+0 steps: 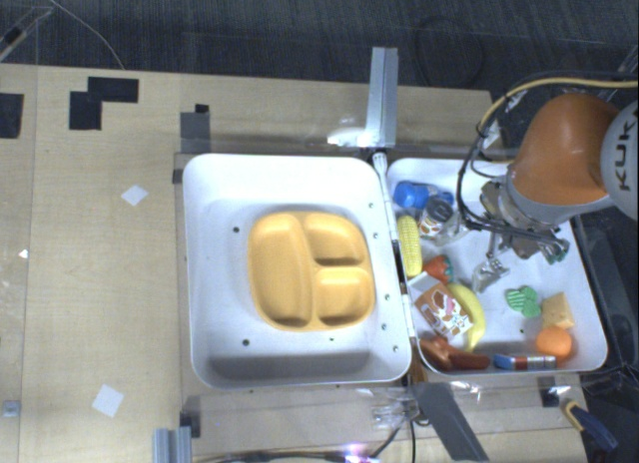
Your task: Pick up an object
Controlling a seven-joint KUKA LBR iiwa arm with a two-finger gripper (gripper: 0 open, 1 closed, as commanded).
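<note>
My gripper [490,273] hangs over the middle of the right bin [595,323], above bare white floor, with nothing seen in it. Around it lie a yellow banana [471,313] and a snack packet [442,313] to its lower left, and a small red-orange piece [437,269] to its left. A green piece [521,299], a tan cracker [556,309] and an orange ball [555,343] lie to its lower right. A corn cob [408,243], a blue object [410,195] and a small can [435,217] lie along the bin's left side.
The left bin [215,341] holds a yellow divided tray [308,268]. A sausage [454,356] and a blue-and-red marker [524,360] lie along the right bin's front wall. The arm's orange band [561,152] hangs over the right bin's far corner.
</note>
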